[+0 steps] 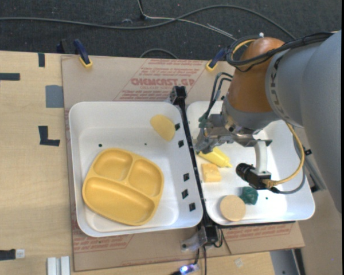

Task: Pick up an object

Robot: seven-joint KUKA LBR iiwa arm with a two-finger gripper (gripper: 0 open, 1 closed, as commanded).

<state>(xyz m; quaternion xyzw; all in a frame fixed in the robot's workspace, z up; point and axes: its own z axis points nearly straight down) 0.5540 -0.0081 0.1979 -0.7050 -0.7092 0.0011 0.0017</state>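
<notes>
A pale wooden table (23,171) carries a brown cardboard sheet (155,79) clamped at its far edge, with dark carpet (74,10) and loose cables (178,16) beyond.

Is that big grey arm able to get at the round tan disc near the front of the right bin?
Probably yes: the disc lies in the open, with only a small green piece close beside it.

I count two white bins (80,119). In the left one: one yellow divided tray (122,185) and one small yellow piece (163,126). In the right: one banana (215,156), one pale block (211,173), one tan disc (233,207), one green lump (250,195).
</notes>
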